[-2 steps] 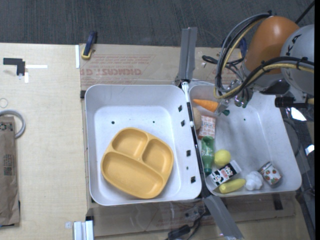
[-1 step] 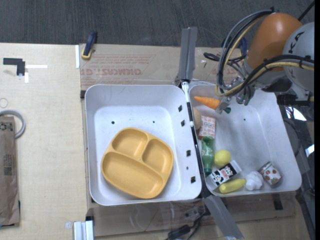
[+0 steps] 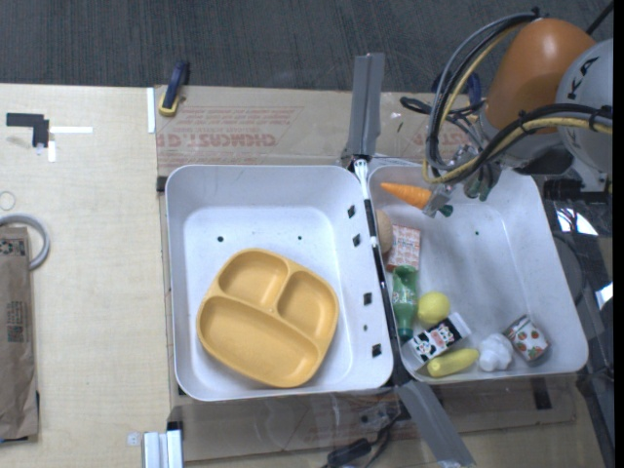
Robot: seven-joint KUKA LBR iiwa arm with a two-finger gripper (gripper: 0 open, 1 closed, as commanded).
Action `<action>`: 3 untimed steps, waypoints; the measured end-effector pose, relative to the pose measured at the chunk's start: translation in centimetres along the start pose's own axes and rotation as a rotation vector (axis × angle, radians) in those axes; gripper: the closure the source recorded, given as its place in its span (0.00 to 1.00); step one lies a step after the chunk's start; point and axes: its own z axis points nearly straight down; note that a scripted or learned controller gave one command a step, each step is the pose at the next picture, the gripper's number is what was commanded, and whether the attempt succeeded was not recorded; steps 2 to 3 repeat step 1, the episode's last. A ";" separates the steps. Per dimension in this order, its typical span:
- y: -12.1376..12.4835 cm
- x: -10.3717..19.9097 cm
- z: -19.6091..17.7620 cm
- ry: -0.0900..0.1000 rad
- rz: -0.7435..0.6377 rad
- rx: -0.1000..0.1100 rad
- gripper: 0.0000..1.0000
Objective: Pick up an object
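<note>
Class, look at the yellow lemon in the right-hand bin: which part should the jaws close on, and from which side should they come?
Probably from straight above, closing across the lemon's rounded middle. A green item touches its left side and a black-and-white carton lies just below, so the jaws best close along the free upper-right to lower-left line.

A yellow 3-compartment plate (image 3: 268,316) is lying in the left bin (image 3: 185,261). A blue clamp (image 3: 175,88) is sitting far back on the cardboard (image 3: 253,125).
</note>
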 end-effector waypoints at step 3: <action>0.9 1.7 -9.8 0.026 0.642 0.024 1.00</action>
